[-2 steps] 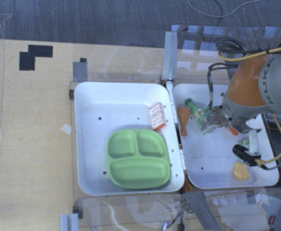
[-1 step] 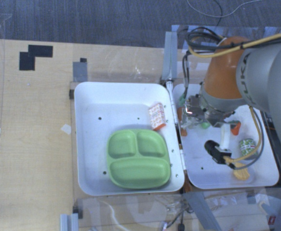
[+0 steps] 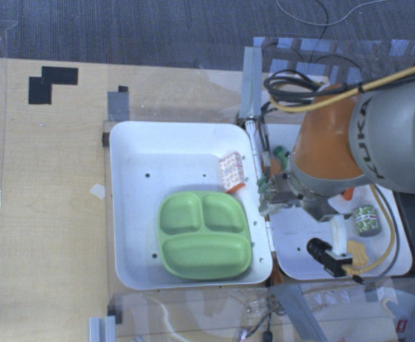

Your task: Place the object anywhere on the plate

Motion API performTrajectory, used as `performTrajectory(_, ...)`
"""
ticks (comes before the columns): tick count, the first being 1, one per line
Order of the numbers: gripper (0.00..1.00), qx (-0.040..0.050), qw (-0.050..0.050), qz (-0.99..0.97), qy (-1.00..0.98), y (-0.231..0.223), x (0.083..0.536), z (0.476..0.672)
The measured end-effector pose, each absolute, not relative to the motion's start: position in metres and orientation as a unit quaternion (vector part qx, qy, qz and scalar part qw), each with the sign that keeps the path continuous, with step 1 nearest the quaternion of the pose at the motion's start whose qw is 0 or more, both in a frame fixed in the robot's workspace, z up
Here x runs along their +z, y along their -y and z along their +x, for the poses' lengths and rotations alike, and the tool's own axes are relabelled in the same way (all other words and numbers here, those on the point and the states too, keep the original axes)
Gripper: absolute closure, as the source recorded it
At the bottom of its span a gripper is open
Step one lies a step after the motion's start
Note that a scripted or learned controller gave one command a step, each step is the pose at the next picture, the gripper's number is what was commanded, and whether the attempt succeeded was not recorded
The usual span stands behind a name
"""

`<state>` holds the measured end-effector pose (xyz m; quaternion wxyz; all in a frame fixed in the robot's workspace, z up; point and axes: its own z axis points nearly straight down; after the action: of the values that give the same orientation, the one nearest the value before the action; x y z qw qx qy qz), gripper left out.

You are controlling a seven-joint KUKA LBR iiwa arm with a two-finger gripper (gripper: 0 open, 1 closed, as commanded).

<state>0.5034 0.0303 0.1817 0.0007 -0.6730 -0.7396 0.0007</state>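
Observation:
A green plate (image 3: 205, 235) with three compartments lies in the front half of the left bin (image 3: 132, 191). A small pink-and-white patterned object (image 3: 230, 169) with an orange end rests on the bin floor just behind the plate's far right corner, close to the bin's right wall. The gripper (image 3: 272, 193) sits under the orange-banded wrist, over the divider between the two bins, a little to the right of that object. The wrist hides most of it.
The right bin (image 3: 292, 258) holds a green-patterned round item (image 3: 366, 220), a small orange piece (image 3: 347, 194), a tan piece (image 3: 357, 251) and a green bit (image 3: 280, 152) near its back left. The bulky arm covers much of that bin.

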Motion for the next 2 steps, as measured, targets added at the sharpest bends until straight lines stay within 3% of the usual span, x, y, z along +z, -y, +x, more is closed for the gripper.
performTrajectory(1,1.00,-0.0003,0.000,-0.549,0.836,-0.0937,0.1821,0.5133)
performTrajectory(2,0.00,-0.0002,0.000,-0.549,0.836,-0.0933,0.1820,0.5133)
